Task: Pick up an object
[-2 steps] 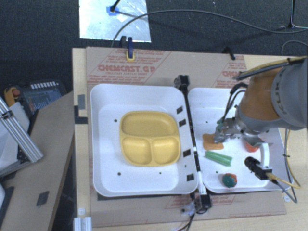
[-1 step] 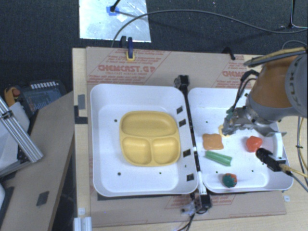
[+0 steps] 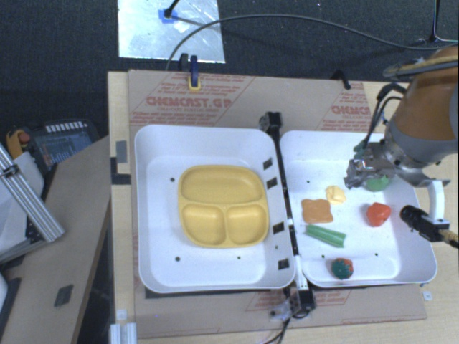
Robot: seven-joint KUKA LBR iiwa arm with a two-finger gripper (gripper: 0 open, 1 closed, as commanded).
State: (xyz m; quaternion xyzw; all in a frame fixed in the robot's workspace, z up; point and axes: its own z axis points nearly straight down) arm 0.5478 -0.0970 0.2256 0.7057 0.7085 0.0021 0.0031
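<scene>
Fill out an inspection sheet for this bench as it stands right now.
Surface: cardboard-covered bench bearing two shallow white bins, left bin and right bin, side by side.
Job's things: in the right bin, a pale yellow piece, an orange piece, a red piece, a green stick, a red and green piece and a green item under the gripper.
Clutter: yellow divided tray in the left bin.
Grippers: gripper low over the right bin's far side; finger state unclear.
Cables: one black cable runs across the floor behind the bench.
Surroundings: dark carpet, shiny sheet, handheld pendant at left.
</scene>
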